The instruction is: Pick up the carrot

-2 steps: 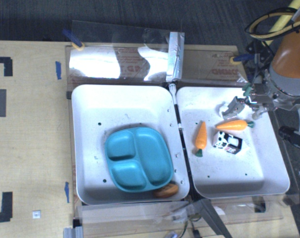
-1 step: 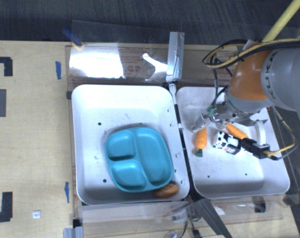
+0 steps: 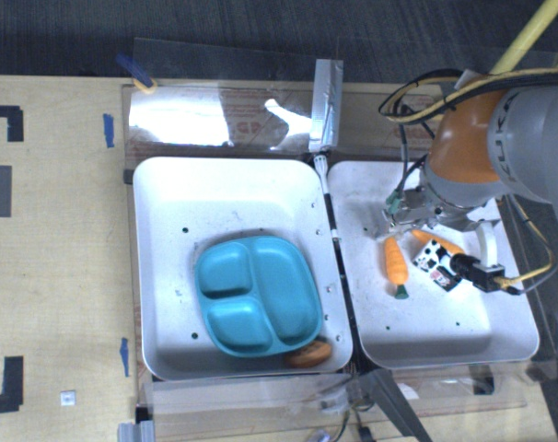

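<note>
From my station I see the small orange carrot with a green tip lying on the floor of the right-hand shallow white bin, toward that bin's left side, its green end pointing to the near side. The grey arm with its orange band reaches in from the right and hangs over the far part of this bin. Its claw sits just beyond the carrot's far end, very close to it, but I cannot tell whether the claw is open or closed, nor whether it touches the carrot. Just right of the carrot lie a second slim orange piece and a small black-and-white object, with black cabling near them. In the left-hand white bin rests a blue plastic divided plate, and a brown rounded item peeks out at the plate's near right edge. Both bins stand on the pale wooden counter.
</note>
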Action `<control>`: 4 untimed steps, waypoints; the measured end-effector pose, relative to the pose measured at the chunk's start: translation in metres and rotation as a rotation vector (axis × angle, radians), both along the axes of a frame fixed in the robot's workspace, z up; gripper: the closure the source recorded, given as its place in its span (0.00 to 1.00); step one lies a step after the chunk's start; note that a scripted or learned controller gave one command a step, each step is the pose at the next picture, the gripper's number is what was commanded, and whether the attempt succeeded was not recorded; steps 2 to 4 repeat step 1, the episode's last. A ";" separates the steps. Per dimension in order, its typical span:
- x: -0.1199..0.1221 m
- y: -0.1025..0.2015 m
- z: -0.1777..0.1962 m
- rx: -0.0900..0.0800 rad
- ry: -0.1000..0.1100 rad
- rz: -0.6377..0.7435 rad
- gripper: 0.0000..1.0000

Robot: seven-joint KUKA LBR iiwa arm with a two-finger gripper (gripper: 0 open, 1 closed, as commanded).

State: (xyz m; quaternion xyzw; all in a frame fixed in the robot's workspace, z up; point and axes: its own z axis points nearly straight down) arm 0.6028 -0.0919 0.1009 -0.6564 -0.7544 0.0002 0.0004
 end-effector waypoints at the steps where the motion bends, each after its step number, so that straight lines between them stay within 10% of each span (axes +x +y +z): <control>1: -0.001 0.066 0.131 0.000 -0.003 -0.152 1.00; 4: -0.001 0.066 0.131 0.000 -0.003 -0.152 1.00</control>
